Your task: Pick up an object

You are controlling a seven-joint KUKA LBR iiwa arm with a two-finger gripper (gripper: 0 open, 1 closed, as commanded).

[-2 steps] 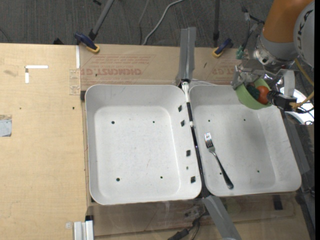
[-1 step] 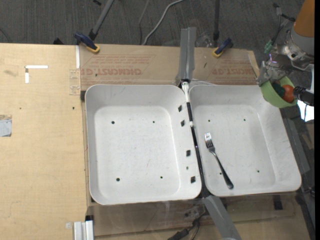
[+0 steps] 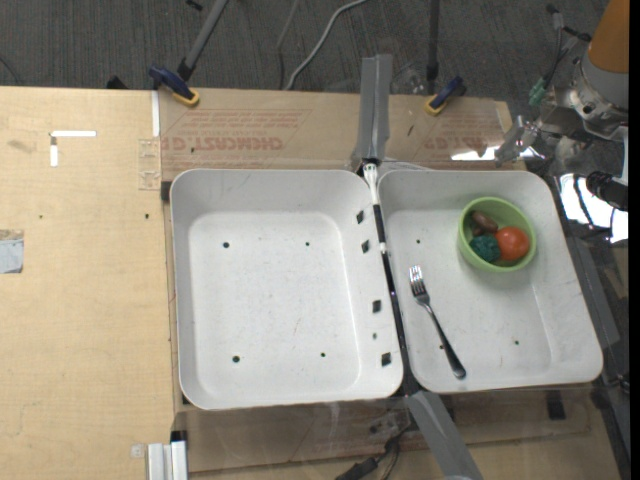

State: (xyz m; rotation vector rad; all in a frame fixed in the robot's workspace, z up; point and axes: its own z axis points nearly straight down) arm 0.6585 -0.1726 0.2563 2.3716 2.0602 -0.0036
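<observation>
A green bowl [image 3: 496, 235] stands in the back half of the right bin [image 3: 560, 338]. Inside it lie an orange-red ball [image 3: 513, 242], a teal piece [image 3: 485, 250] and a brown piece [image 3: 484, 221]. A metal fork [image 3: 435, 320] with a dark handle lies on the right bin's floor, left of the bowl and nearer the front, tines pointing back. My gripper [image 3: 522, 144] hangs beyond the right bin's back right corner, above the cardboard, well apart from the bowl and the fork. The arm's orange band [image 3: 611, 30] is at the top right.
The left bin [image 3: 275, 288] sits beside the right one, joined by a dark hinge strip [image 3: 381, 268]. Cardboard [image 3: 270, 133] held by clamps [image 3: 175, 83] lies behind both bins. A wooden board [image 3: 80, 268] covers the bench to the left. Cables cross the floor behind.
</observation>
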